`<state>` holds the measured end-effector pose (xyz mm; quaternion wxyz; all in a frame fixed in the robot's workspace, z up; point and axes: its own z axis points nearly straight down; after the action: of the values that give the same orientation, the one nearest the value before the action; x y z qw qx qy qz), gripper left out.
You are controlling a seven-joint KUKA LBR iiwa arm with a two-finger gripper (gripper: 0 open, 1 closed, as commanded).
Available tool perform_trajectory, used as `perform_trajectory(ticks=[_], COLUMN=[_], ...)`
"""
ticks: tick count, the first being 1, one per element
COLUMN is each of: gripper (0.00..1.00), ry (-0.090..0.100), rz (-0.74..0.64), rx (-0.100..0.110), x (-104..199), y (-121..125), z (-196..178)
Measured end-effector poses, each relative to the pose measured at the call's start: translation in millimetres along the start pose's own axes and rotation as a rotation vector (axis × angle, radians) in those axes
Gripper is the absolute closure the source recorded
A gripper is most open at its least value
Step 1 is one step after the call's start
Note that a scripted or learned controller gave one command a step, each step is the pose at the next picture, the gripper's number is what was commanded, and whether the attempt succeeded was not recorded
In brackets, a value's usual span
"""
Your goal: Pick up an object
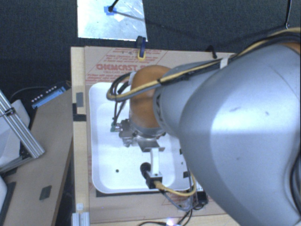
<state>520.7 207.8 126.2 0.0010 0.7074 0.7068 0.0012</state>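
One small dark speck is all I can make out as a candidate for picking. It lies on the bare floor of the white bin, toward the bin's near side and left of its middle. It is too small to say whether it is an object or just a mark, and anything else worth taking would be hidden under the arm. The gripper hangs low over the bin's middle, below the orange band. Whether it stands wide or narrow I cannot tell, since the wrist covers it from above. To my eye the step in hand is the descent to a grasp. Doing it well means coming straight down, centred on the target, stopping short of the bin's floor, and closing fully before lifting. The bulky grey arm spans the bin's right side, and beneath the bin lies a cardboard sheet with red print.
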Motion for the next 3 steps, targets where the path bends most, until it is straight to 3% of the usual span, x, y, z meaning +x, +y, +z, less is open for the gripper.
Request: perform_trajectory(ticks=[1,2,3], gripper=[1.0,1.0,1.0], ry=[0.004,-0.001,0.005], rz=[-0.007,-0.002,-0.007], rx=[-0.012,0.009,-0.005], x=[28,21,28], y=[107,55,20], z=[-69,-21,-134])
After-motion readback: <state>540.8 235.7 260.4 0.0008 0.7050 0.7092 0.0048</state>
